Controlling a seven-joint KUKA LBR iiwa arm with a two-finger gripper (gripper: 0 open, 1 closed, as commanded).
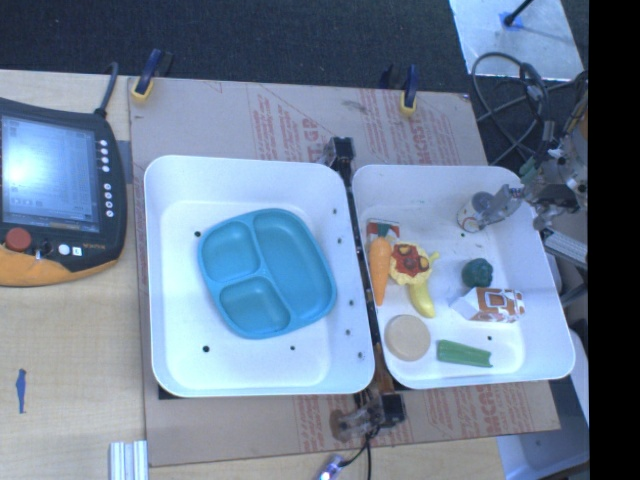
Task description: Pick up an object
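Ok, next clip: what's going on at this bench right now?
A robot arm reaches in from the right, its gripper low over the far end of the right bin, with nothing visibly held. Nearer in that bin lie a carrot, a banana, a green ball, a tan disc and a green stick. The left bin holds a blue divided plate.

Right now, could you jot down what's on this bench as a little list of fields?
left bin: holds a blue divided plate
right bin: carrot, banana, green ball, round tan disc, green stick, white and orange carton
claw: over the right bin's far right corner, above the food
left of the bins: tablet with a screen
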